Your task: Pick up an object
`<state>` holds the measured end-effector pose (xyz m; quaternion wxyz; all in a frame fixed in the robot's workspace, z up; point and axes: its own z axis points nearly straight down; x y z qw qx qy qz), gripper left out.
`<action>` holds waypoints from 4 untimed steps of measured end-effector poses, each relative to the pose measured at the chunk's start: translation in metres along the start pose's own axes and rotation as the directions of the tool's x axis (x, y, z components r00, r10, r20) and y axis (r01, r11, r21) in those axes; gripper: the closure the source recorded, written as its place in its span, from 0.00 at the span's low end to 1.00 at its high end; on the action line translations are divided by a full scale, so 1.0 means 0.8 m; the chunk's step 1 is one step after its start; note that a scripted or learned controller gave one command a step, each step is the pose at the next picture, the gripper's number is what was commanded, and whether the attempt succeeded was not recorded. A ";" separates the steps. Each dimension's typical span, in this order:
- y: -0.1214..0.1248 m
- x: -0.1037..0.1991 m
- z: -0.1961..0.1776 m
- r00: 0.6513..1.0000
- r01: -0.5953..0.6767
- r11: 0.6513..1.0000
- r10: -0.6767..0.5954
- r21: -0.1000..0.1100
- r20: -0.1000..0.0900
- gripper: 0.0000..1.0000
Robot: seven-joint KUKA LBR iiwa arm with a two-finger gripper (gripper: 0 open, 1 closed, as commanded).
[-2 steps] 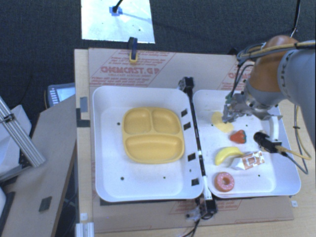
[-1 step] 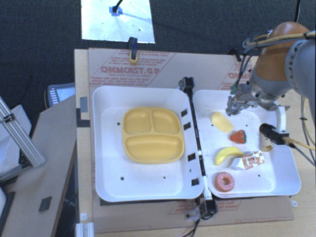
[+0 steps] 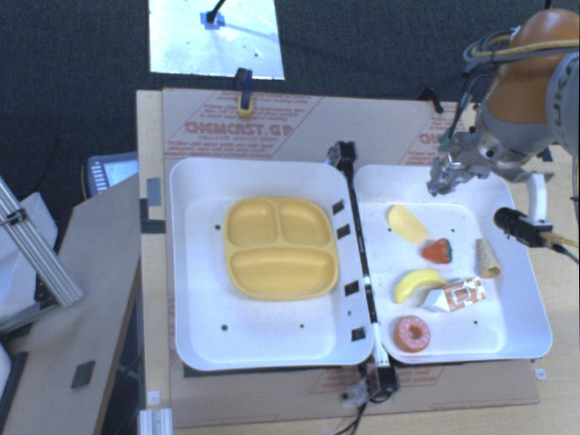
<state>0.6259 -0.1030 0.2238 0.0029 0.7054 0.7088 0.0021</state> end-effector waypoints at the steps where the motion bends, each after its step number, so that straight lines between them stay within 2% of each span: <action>1: -0.022 0.058 0.011 1.000 0.003 1.000 -0.003 0.008 -0.002 1.00; 2: -0.031 0.118 -0.002 1.000 0.004 1.000 -0.004 0.006 -0.003 1.00; 4: -0.083 0.244 -0.014 1.000 0.005 1.000 -0.005 0.007 -0.003 1.00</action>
